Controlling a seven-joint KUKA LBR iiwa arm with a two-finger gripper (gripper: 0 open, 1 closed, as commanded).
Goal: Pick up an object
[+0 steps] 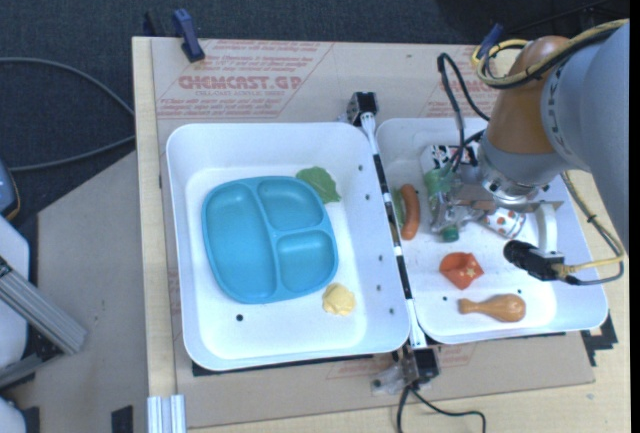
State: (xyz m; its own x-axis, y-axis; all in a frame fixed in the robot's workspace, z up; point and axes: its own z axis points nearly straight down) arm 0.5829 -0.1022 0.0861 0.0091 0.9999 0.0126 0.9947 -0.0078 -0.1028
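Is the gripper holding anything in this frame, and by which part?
Cannot be told. The gripper is low in the right white bin, near the green item, but no object is visibly held.

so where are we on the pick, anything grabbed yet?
Nothing looks lifted. The gripper is down in the right bin, over a small green item beside the hot dog; I can't tell whether it has a grip. Tomato and chicken drumstick lie untouched. Grasp and lift remain.

From my console, the arm (560,101) runs off frame at right, its wrist covers part of the right bin (520,321), and the gripper (447,211) fingers blur together.
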